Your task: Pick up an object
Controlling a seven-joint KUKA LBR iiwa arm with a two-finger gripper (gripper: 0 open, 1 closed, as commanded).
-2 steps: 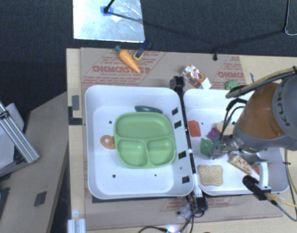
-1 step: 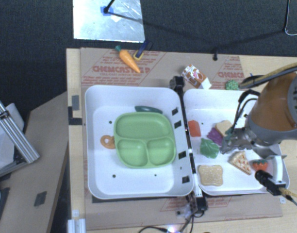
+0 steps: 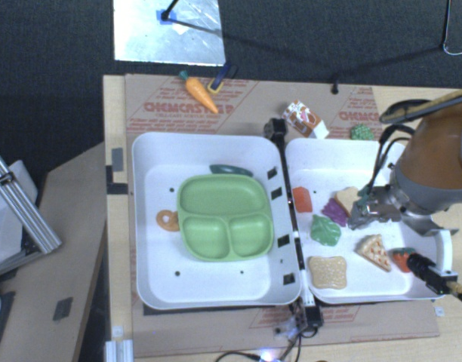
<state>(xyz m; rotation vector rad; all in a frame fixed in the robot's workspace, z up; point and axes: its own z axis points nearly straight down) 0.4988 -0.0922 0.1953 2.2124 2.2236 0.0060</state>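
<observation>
Two shallow white bins were seen side by side on the bench (image 3: 118,119). The left bin (image 3: 152,202) held a light green divided plate (image 3: 223,217) with three compartments, a dark green item partly hidden behind the plate's far rim, and a small orange ring (image 3: 167,220) just beside the plate's left edge.

The right bin (image 3: 321,164) carried the loose toy foods. An orange-red block (image 3: 301,199) lay near the divider, with a green leafy piece (image 3: 325,230) below it and a purple bunch, apparently grapes (image 3: 336,210), just beside that. A pale yellow piece (image 3: 347,198) was partly covered by the gripper. Toward the near edge, a tan slice of bread (image 3: 328,272) lay flat, and to its right a wedge of pizza (image 3: 374,253) with a pale crust and red dots was seen, followed by a small red and green item (image 3: 401,259) close to the right wall.

The arm, grey with an orange band, was reached in from the right, and its gripper (image 3: 364,210) was placed low over the right bin, between the purple bunch and the pizza wedge. The gripper's state could not be told, and no object could be made out within it.

Outside the bins, a toy carrot (image 3: 201,94), a red and white piece (image 3: 304,119) and a small green piece (image 3: 361,133) lay on the bench.
</observation>
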